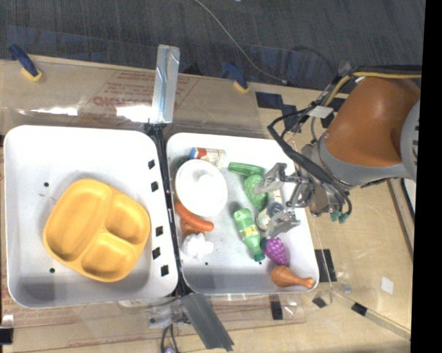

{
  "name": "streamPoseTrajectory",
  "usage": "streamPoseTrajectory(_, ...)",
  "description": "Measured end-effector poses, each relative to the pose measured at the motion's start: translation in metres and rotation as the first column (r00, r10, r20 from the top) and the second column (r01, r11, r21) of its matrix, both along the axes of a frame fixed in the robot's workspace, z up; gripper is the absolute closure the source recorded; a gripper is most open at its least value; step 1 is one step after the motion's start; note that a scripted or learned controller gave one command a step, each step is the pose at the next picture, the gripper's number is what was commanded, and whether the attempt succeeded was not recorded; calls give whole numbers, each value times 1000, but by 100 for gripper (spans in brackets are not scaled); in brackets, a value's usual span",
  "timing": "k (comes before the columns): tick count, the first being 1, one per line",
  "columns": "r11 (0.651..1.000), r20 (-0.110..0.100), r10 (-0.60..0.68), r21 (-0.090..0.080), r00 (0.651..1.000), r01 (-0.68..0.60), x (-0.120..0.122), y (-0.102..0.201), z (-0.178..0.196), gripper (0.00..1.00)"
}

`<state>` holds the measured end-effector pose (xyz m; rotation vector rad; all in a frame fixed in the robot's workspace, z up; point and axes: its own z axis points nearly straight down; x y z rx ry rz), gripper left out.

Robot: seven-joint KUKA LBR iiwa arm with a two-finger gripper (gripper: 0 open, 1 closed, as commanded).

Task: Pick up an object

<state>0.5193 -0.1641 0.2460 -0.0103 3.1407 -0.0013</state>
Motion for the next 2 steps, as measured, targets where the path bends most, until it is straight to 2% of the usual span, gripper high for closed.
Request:
streamPoseTrajectory(1,1000,-6,-6,2,1000,6,30,-46,-139,0)
streamPoseTrajectory(2,985,3,-173,0,985,173,58,0,-153,0)
